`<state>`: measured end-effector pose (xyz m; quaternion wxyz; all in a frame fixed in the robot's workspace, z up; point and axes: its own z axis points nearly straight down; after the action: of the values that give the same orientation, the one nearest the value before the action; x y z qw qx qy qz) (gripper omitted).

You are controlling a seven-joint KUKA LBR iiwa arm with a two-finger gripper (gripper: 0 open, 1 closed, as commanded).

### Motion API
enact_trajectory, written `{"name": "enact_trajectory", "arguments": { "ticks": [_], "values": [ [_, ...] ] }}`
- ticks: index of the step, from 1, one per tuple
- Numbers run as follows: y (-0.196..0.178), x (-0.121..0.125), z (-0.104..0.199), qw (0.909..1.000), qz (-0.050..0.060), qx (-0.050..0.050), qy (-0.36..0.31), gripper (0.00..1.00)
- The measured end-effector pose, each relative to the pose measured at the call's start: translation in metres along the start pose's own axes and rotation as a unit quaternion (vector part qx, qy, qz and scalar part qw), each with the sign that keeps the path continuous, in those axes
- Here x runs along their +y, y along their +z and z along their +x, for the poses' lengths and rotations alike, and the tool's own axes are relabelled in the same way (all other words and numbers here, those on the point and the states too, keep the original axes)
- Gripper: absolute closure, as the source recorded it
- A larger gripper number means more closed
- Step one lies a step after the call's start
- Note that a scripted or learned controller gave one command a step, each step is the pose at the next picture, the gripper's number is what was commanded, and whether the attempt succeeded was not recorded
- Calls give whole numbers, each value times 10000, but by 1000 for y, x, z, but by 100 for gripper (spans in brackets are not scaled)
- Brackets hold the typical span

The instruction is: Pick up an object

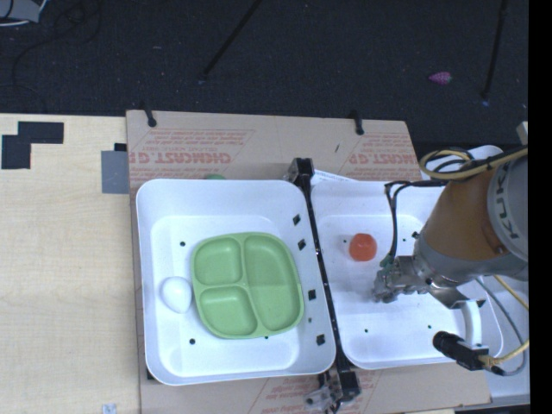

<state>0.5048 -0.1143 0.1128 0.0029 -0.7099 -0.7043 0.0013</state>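
Camera view, tool (385,285) near orange ball (362,247)

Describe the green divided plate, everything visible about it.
The green divided plate is a light green, rounded-corner tray that looks like moulded plastic, with raised ridges splitting it into three compartments: two in the upper half and one large lower section. All compartments look bare. It lies flat, slightly rotated, on the floor of the left bin, roughly central. A small white egg-shaped object sits right at its left edge, seemingly touching.
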Motion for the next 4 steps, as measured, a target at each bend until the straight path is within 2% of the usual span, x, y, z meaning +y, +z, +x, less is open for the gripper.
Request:
{"name": "enact_trajectory", "arguments": {
  "ticks": [2,3,4],
  "values": [
    [-101,0,-15,10000,-46,-16,-38,100],
    [-123,1,-16,10000,-31,-11,-41,100],
    [-129,17,38,10000,-19,-2,-63,100]
  ]
}}
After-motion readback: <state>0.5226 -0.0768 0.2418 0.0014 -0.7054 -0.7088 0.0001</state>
